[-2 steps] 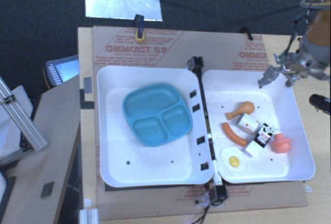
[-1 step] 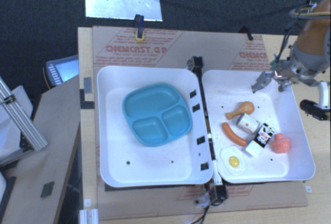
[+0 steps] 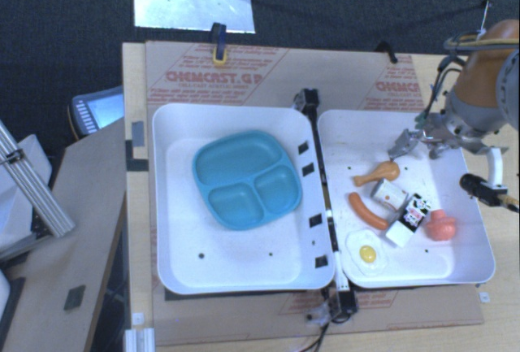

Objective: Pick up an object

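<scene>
Jaws spread apart with nothing between them, hovering over the far side of the right bin (image 3: 467,261), close above the toys there.

Tan surface (image 3: 268,66) beneath the right bin. Left bin (image 3: 175,261) touching the right bin's left wall, with a blue divided tray (image 3: 246,178) inside. Grey arm (image 3: 487,82) with an orange band, above the right bin's far right corner.

Inside the right bin, clustered mid-floor:
- orange sausage (image 3: 370,212), lying slantwise
- black-and-white carton (image 3: 409,220), just right of the sausage
- tan drumstick (image 3: 378,174), toward the far side, nearest the jaws
- fried egg (image 3: 367,251), toward the near wall
- pink toy (image 3: 441,226), toward the right wall
- small white tin (image 3: 388,194), between drumstick and carton
</scene>
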`<state>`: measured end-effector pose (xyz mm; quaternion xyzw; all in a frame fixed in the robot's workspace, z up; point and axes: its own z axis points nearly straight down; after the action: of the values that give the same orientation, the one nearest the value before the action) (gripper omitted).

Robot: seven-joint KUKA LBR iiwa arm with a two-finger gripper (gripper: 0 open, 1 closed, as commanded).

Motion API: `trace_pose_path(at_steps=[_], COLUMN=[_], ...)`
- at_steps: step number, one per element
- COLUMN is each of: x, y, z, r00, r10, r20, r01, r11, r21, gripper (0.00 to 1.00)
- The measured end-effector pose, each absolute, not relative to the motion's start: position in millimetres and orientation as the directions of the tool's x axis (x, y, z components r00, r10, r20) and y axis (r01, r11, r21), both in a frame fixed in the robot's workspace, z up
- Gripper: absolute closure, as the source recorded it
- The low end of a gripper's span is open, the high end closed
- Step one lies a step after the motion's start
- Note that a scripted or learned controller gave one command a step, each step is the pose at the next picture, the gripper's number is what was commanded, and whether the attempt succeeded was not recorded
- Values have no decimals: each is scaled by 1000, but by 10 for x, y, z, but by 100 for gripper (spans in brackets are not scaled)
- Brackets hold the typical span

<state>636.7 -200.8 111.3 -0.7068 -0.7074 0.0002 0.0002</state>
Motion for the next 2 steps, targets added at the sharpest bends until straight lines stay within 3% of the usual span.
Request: trace_pose_path(at_steps=[1,2], x=[6376,6390], y=[-2003,-2005], z=[842,968], r00=[-4,-5], r10=[1000,1000], r20=[-1,-2], r01=[1000,1000], r11=[4,5], r21=[1,6], gripper=[0,100])
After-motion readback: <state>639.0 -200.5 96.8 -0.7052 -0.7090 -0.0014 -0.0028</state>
